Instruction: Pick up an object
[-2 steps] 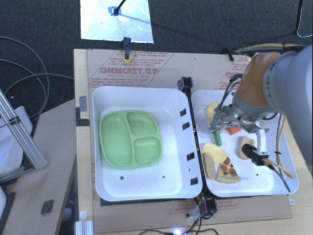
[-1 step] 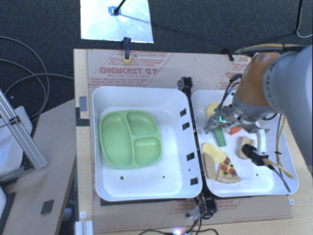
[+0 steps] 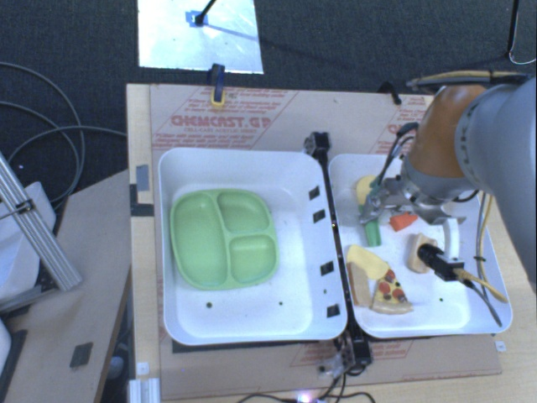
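My gripper (image 3: 398,210) hangs low over the back half of the right bin (image 3: 470,309), under the grey arm with its orange band. An orange piece (image 3: 404,222) lies right beneath it, and a green stick (image 3: 370,230) lies at its left side. A yellow piece (image 3: 365,189) sits just behind, partly hidden by the gripper. Closer to the front lie a pale yellow wedge (image 3: 367,261), a toy pizza slice (image 3: 390,293) and a beige piece (image 3: 416,250). I cannot see anything held.
The left bin (image 3: 201,166) holds a green divided plate (image 3: 223,238). A black hinged divider (image 3: 329,225) runs between the two bins. The front right corner of the right bin is bare white floor.
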Controlling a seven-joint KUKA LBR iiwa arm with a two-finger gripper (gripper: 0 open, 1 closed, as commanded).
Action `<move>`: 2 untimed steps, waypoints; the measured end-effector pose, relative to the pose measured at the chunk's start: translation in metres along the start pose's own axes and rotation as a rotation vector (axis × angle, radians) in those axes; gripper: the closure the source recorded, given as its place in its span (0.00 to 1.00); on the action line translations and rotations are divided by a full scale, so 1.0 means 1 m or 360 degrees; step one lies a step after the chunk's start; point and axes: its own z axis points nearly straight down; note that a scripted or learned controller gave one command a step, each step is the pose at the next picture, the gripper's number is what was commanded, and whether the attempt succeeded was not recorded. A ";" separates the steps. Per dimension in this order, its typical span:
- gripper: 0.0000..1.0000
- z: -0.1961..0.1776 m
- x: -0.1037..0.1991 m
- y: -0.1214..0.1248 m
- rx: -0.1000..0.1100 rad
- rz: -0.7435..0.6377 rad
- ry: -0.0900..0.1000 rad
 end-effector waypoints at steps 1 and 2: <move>1.00 -0.083 0.085 -0.029 0.0002 -0.0005 0.0008; 1.00 -0.148 0.094 -0.103 0.0009 0.0005 0.0005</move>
